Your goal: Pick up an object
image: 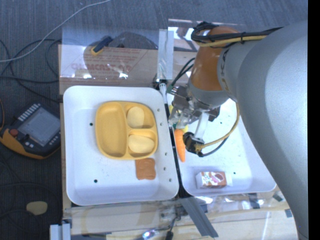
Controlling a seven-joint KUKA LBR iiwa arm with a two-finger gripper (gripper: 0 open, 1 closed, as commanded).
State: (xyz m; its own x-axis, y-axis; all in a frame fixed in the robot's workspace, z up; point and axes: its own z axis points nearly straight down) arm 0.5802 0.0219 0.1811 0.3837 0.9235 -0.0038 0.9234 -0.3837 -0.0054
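Note:
An orange carrot point(180, 146) lies along the left wall of the right bin point(250, 159). My gripper point(179, 119) hangs right over the carrot's far end, close to the divide between the two bins, and the wrist hides its tip. A small red and white packet point(212, 179) rests near the front of the right bin. In the left bin point(80, 149) a yellow divided tray point(112, 131) holds two pale rounded pieces point(135, 116) point(141, 143). A brown flat piece point(145, 169) lies just in front of the tray.
The grey arm with its orange band point(210, 69) covers the back and right of the right bin. A black cable point(220, 139) loops from the wrist down beside the carrot. A clear sheet point(112, 59) lies behind the left bin, and a handheld controller point(30, 129) sits on the floor at the left.

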